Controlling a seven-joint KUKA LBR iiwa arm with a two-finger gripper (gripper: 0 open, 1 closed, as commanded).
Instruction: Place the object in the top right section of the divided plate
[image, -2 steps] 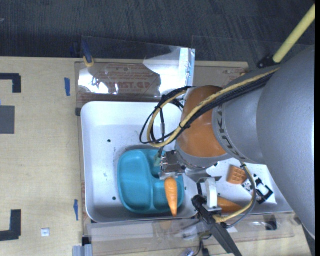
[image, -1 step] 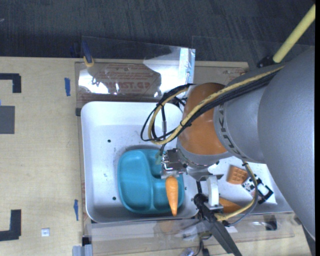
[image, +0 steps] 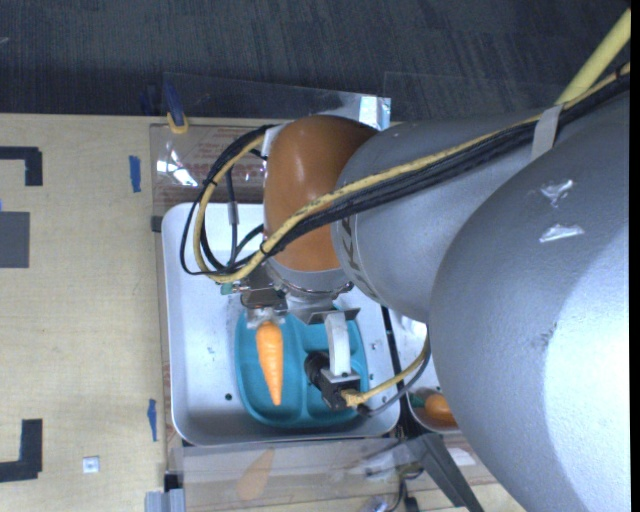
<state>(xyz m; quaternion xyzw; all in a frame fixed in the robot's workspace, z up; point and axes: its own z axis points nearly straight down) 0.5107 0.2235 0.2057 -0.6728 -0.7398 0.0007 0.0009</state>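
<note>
You had the carrot (image: 270, 362) lying in the view's left compartment of the teal divided plate (image: 250, 400), its top end right at the pincer (image: 265, 308). Whether the pincer was clenched or released, you could not tell; letting go and withdrawing likely remained.

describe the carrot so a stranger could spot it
Find the white bin under the grey arm; a teal divided plate sits in it. The carrot lies in the plate's left section, tip pointing to the view's bottom, the only orange, tapered thing on the plate.

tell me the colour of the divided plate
The plate is teal, clearest in the camera view.
</note>
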